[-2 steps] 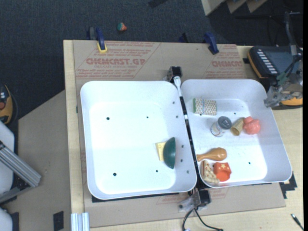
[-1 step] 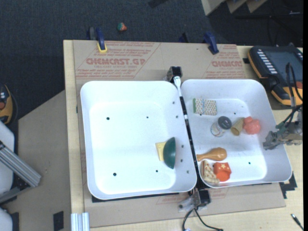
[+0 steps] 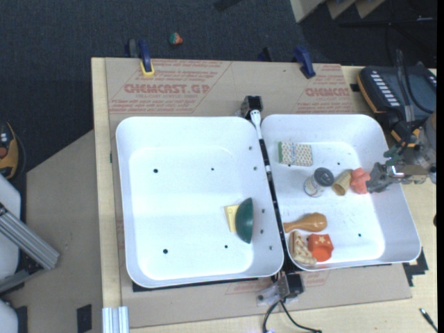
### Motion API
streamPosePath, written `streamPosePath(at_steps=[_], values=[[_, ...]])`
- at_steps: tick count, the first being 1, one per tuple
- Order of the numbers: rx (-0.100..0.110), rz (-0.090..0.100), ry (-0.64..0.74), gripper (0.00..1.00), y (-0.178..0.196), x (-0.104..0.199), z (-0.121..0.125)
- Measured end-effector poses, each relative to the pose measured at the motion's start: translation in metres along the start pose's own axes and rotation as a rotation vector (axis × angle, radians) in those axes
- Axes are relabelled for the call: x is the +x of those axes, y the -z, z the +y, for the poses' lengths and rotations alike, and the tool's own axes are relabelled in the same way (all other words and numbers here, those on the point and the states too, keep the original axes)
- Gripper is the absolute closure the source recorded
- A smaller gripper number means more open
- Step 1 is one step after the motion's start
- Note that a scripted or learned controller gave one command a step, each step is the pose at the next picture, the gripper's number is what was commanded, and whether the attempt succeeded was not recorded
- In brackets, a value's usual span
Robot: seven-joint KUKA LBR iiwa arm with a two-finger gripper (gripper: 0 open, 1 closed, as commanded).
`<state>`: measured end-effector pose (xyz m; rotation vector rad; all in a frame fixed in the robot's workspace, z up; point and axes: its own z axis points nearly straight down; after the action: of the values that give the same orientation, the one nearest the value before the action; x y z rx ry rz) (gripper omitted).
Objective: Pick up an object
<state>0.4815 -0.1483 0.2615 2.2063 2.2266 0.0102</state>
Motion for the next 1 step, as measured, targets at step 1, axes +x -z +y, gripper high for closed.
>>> streamPosePath(at_steps=[1], values=[[-0.008,0.000,0.004,1.00,0.1095,0.0972,0.0737]])
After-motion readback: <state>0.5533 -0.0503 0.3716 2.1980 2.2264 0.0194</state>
